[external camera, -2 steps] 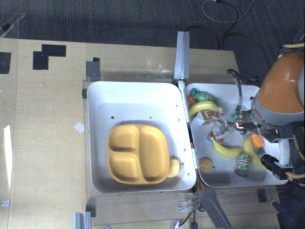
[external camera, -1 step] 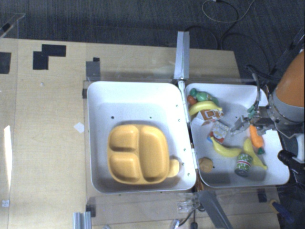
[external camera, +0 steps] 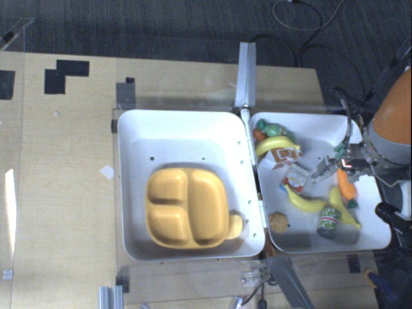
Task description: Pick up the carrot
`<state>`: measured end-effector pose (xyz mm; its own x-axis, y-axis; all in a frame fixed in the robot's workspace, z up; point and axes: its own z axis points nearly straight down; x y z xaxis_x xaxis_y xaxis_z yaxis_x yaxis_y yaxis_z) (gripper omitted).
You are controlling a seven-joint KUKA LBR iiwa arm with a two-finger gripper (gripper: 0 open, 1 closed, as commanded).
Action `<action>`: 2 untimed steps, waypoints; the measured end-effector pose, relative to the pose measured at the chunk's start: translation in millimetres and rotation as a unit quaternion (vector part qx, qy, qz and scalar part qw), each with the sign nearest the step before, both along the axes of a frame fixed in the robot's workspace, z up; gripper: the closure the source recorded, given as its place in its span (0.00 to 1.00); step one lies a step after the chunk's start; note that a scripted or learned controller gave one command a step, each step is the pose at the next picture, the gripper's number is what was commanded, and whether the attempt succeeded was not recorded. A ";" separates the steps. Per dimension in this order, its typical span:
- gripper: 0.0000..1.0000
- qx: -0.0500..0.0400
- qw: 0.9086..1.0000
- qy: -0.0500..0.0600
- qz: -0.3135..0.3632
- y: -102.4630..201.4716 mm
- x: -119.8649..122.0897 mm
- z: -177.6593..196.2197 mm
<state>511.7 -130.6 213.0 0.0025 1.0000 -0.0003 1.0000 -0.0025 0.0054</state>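
Bench (external camera: 64, 192): pale wood top, spanning the view from the left edge to past the bins.
Left bin (external camera: 132, 172): shallow, white, resting on the bench at centre.
Right bin (external camera: 309, 122): shallow, white, touching the left bin's right side.
Metal bar (external camera: 245, 76): upright strip at the far edge, where the two bins meet.
Black marks (external camera: 64, 74): dark blocky patches on the bench's far left.
Paper scrap (external camera: 106, 171): small, white, left of the left bin.
Floor (external camera: 161, 11): dark carpet beyond the bench's far edge.

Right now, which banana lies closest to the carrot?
The banana at the bin's right, just below the carrot. The other two lie further left.
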 end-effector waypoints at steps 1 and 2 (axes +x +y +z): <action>0.00 0.001 0.998 0.001 -0.065 -39.3 31.1 -110.3; 0.00 0.000 0.994 0.001 -0.110 -42.9 6.9 -68.7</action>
